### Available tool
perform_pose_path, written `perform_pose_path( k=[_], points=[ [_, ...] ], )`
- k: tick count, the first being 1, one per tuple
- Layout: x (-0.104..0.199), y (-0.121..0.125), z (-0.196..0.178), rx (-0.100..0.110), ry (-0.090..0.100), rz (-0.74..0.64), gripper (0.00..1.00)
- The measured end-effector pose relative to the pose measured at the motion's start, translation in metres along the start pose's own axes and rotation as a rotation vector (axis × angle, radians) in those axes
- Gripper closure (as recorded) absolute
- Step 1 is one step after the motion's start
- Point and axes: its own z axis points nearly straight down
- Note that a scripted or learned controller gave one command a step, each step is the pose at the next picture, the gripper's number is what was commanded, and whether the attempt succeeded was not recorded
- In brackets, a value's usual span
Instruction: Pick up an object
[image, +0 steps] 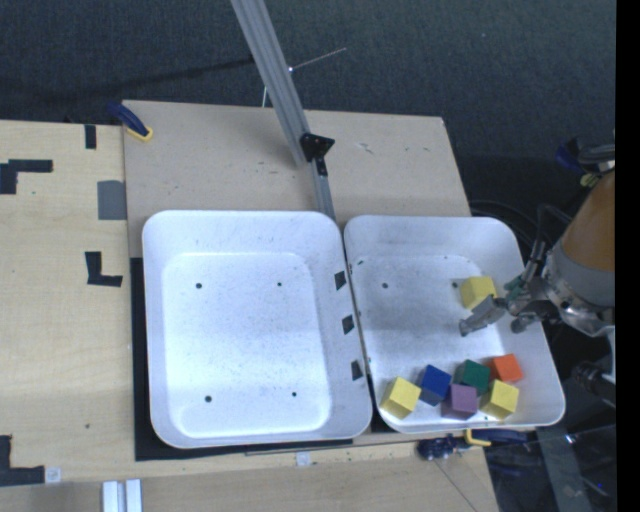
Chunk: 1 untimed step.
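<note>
Camera view looks down on two white bins side by side; the left bin (245, 330) holds no blocks, and every block sits in the right bin (440, 250). The gripper (490, 315) reaches in from the right, low over the bin's right half, with its fingers spread and nothing between them. A yellow block (477, 291) lies just beside it, up and to the left of the fingertips, standing alone on bare floor. Along the near wall a cluster crowds together: a second yellow (402, 396), a blue (435, 382), a purple (463, 399), a green (473, 375), an orange (507, 367) and a third yellow (502, 398), several of them touching.

The lone yellow block looks like the sensible target, since it has free space on all sides and the fingers are already near. To grip it well, the arm should centre the open fingers over the block, turn the wrist so the pads meet two flat opposite faces, and descend fully before closing. Closing early or off-centre would likely nudge the block aside instead of trapping it.
</note>
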Motion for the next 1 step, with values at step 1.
perform_pose_path(
  k=[1],
  points=[
    [0.0001, 0.0, 0.0, 0.0, 0.0, 0.0, 0.0]
  ],
)
